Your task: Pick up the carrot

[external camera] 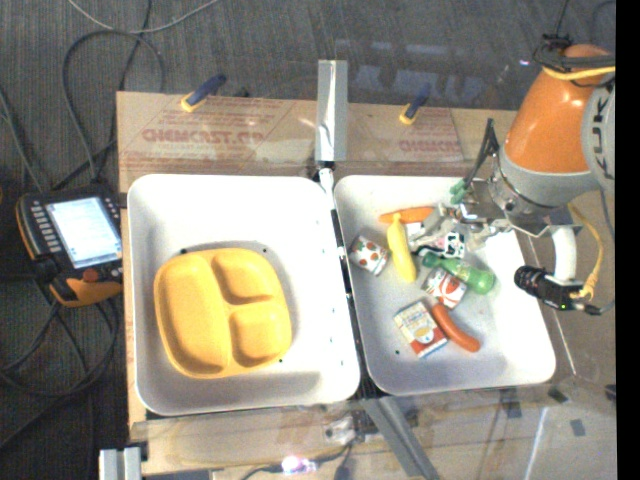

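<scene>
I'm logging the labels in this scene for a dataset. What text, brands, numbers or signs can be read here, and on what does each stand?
"CHEMCAST", or close to it: faint reddish print on the brown board behind the left bin; the letters after it are too blurred to read.
Same reddish print on the board behind the right bin: unreadable.
Handheld screen at left: lit, its text too small.
Small carton and can in the right bin: printed, but illegible.

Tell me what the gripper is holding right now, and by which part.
It cannot be told. The gripper sits low in the right bin amid the clutter, just right of the carrot and banana, but no item shows between its fingers.
</scene>
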